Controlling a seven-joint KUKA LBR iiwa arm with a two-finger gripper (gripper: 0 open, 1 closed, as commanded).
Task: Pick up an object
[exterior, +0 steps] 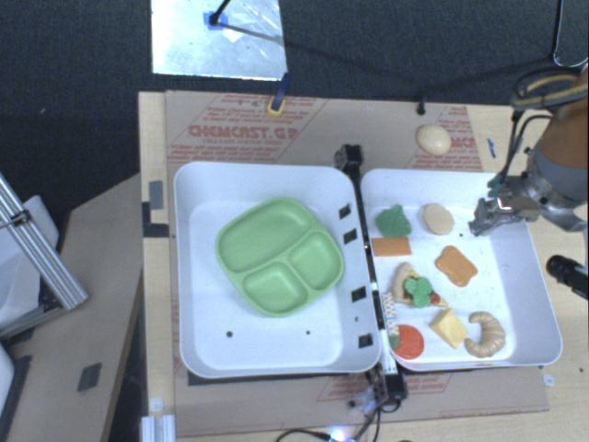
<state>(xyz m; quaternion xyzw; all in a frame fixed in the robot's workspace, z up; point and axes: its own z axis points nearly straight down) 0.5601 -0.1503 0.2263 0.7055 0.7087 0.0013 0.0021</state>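
**Operator:** Pincer [486, 217] hangs at the far right corner of the right bin [538, 274], low over its floor. I see nothing between its tips, and I cannot tell whether they stand wide or narrow from this slant.

**Colleague:** What would you go for?

**Operator:** Nearest candidates are the pale bread roll [438, 218], just to its left, and the orange cracker-like piece [456, 265], just below it in the view. I judge the roll the better pick: it lies apart from its neighbours, with bare floor all around.

**Colleague:** And the rest?

**Operator:** Broccoli [393, 220] touches an orange slab [392, 246]; the croissant [485, 331] and cheese wedge [448, 327] crowd the near edge beside a tomato [408, 341]. The green divided plate [279, 256] sits alone in the left bin [198, 274].

**Colleague:** Advice for the grasp?

**Operator:** I would centre over the roll, straddle its short width, and descend until the tips nearly meet the floor before closing. A round shape may squirt out otherwise.
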